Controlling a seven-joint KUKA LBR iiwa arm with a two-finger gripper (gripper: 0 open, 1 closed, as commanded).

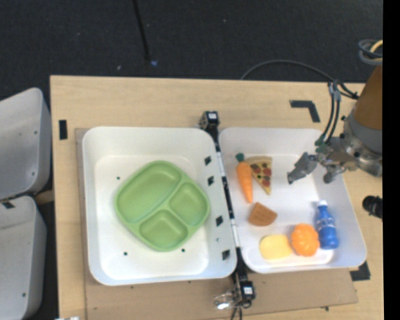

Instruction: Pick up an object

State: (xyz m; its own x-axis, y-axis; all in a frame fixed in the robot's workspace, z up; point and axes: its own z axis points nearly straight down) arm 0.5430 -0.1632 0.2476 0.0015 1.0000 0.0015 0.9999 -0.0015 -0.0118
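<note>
You are at the start of the task: nothing is picked up yet. The gripper hangs above the right bin, near its right wall, and nothing is between its fingers. The fingers look spread apart, one pointing left at the bare floor of the bin, so I judge it open and empty.

All the things you can choose lie in the right bin. The carrot is at the left side, with the pizza slice just beside it on the right. Under them is a brown piece. Along the front wall are a yellow thing, the orange touching it, and the blue bottle close to the orange on the right.

The left bin has a green plate with three compartments.

What is left is the whole job: go down on one thing, close on it, and lift. The pizza slice and the blue bottle are nearest to the gripper. The front three things are crowded together, so I think a grasp there is less sure.
</note>
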